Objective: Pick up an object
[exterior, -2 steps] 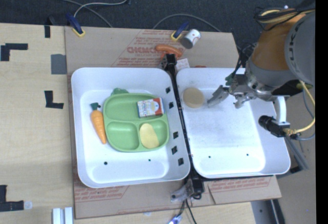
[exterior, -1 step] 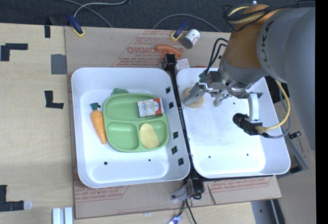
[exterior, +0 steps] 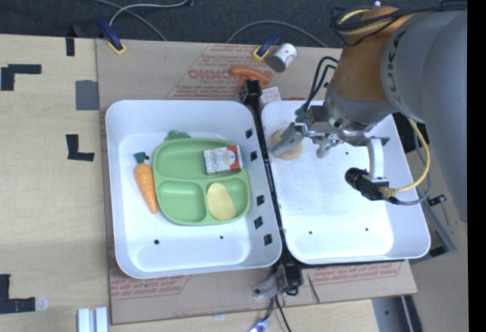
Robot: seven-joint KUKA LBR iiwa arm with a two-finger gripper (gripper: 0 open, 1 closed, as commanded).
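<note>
A small tan object (exterior: 291,150) lies in the right bin (exterior: 342,239), at its far left, right under the gripper (exterior: 288,140); I cannot tell if the gripper is open or closed. In the left bin (exterior: 182,254) sits one green tray (exterior: 182,201) with one small carton (exterior: 222,159) and one yellow piece (exterior: 221,202) on it, and one toy carrot (exterior: 145,184) lies just left of the tray.

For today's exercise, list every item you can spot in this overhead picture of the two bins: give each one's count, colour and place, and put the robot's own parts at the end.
Bins: 2, white, side by side on the bench, left bin, right bin.
Divided tray: 1, green, in the left bin.
Carrot: 1, orange with green top, in the left bin beside the tray's left edge.
Small carton: 1, red and white, in the tray's upper right compartment.
Oval piece: 1, yellow, in the tray's lower right compartment.
Round tan item: 1, pale tan, right bin's upper left, under the gripper.
Clamps: 2, blue and yellow, bench's far edge.
Arm: 1, grey and orange, from the right.
Gripper: 1, grey, over the right bin.
</note>
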